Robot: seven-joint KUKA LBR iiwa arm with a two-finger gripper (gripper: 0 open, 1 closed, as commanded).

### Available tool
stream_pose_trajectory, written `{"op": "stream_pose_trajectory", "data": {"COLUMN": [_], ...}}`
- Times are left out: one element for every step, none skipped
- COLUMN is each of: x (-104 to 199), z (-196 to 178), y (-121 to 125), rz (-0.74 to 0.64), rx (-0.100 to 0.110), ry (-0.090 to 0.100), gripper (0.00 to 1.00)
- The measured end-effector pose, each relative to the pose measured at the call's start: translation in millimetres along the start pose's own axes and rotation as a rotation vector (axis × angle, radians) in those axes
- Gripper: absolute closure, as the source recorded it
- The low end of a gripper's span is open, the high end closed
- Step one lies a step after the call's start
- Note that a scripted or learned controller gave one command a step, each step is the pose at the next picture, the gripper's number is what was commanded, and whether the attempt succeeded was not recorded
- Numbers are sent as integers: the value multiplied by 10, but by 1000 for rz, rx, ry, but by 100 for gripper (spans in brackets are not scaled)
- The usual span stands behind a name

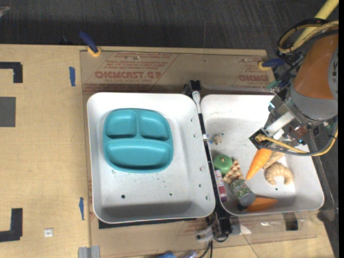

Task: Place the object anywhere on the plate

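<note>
1 teal plastic divided plate (138, 140) waits bare in the left white bin (107, 198); the gripper (283, 136) hangs in the right white bin (236, 109) beside the orange toy carrot (257, 164), probably its target. Whether it is spread or pressed together, I cannot tell.

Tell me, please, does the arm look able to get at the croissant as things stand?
Probably yes: the croissant lies uncovered in the right bin, close by the gripper, with nothing on top of it. The carrot right beside it might crowd a grasp.
</note>
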State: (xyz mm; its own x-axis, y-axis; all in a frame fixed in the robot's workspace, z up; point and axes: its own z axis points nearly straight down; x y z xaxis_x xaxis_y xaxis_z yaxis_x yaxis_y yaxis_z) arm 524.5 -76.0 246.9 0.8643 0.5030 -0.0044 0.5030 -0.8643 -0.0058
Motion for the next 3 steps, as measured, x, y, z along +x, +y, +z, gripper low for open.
{"op": "stream_pose_trajectory", "data": {"x": [-108,-84,-86], "z": [-159,-275,-274], "y": [-304,-763,-761], "rz": [115,-126,-126], "rx": [0,-1,-1], "ry": [1,0,0], "gripper": [100,100,0]}}
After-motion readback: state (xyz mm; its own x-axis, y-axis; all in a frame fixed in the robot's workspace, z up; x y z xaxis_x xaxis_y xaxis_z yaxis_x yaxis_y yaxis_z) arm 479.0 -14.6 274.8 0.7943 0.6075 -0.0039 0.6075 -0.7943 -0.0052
